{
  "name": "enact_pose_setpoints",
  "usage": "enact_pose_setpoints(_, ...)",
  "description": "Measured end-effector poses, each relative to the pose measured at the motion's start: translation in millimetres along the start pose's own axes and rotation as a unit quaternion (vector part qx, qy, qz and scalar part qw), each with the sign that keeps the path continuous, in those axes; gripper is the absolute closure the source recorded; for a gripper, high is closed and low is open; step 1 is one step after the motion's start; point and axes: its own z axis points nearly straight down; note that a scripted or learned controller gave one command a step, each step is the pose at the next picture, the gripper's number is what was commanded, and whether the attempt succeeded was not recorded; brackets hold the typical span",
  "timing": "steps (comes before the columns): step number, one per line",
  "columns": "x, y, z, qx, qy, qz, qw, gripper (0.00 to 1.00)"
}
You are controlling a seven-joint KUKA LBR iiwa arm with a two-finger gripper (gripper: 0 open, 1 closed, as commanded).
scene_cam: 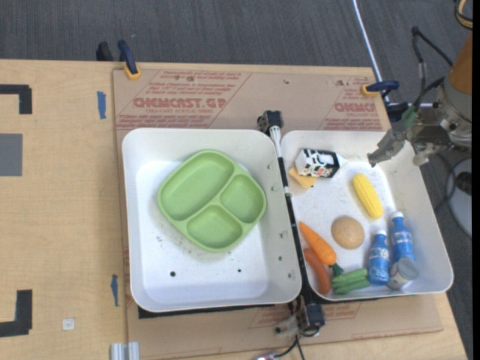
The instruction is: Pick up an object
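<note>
Gripper (391, 147) sat over the far right corner of the right bin (435, 231), two fingers spread apart, nothing between them. Relative to that bin: corn cob (367, 194) lay just below the gripper, black-and-white toy (318, 163) at the far left side, brown round piece (348, 232) mid-bin, carrot (318, 246) along the left wall, green piece (349, 280) at the near edge, two blue bottles (391, 252) in the near right corner. Left bin (150, 276) beside it held a green divided plate (212, 199).
</note>
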Motion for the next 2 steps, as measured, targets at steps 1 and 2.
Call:
enact_pose_setpoints(1, 3, -49, 174, -0.005, -0.001, -0.042, 0.9991, 0.0)
enact_pose_setpoints(2, -60, 3, 186, -0.003, 0.006, -0.026, 0.9996, 0.0)
